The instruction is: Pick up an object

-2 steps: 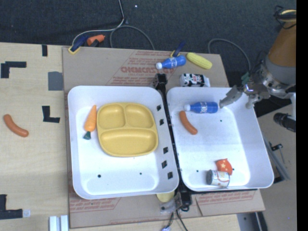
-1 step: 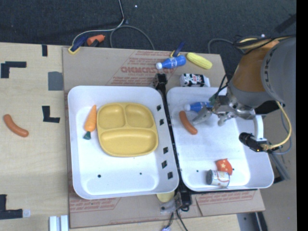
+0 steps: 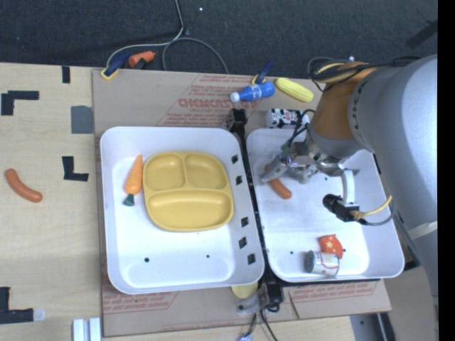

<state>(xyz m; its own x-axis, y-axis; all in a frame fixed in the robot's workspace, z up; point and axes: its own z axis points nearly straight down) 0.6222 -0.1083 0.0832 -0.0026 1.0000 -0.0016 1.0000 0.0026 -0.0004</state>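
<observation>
A small orange sausage-shaped piece lies on the floor of the right bin, near its left wall. My gripper hangs just above and behind this piece, under the grey arm with its orange band. At the right bin's front sit an orange toy and a small grey-and-white can, touching each other. The left bin holds a yellow divided plate with a toy carrot beside its left edge.
A black cable fitting hangs off the arm over the right bin. Behind the bins lie a blue-and-white bottle and a yellow toy. An orange sausage rests on the bench far left. An orange clamp grips the cardboard's back edge.
</observation>
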